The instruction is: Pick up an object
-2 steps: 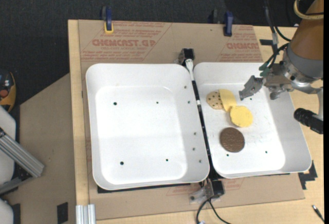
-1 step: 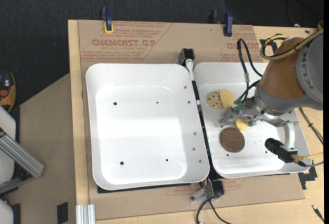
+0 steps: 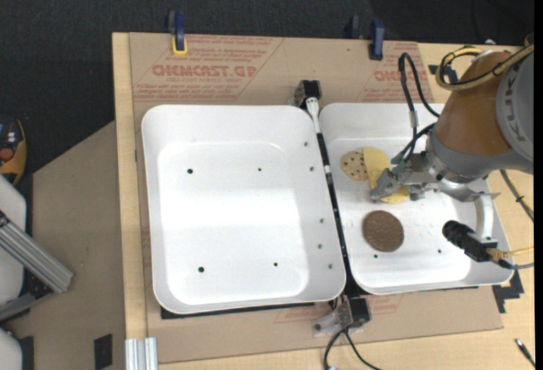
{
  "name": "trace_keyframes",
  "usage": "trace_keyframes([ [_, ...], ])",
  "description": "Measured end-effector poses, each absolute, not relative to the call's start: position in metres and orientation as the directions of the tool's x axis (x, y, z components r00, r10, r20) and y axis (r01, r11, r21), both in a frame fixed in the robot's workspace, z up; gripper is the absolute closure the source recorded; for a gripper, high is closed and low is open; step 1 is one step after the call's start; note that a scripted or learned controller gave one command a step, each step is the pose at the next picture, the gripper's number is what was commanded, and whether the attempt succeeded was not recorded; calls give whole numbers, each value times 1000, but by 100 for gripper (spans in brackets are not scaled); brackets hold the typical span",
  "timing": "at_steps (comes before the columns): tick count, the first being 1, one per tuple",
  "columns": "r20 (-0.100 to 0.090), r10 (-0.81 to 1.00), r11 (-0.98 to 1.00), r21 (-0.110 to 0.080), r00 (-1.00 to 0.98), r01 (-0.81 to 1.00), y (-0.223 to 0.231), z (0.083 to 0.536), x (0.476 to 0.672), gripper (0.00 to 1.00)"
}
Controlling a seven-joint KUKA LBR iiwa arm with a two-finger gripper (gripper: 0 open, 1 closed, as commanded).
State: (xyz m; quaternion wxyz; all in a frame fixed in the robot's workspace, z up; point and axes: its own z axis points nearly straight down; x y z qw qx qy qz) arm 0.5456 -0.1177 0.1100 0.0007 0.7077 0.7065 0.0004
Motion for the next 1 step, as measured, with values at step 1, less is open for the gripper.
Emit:
trace_keyframes([
  [1, 2, 1000, 10, 11, -10, 1000, -40, 190, 578, 100],
])
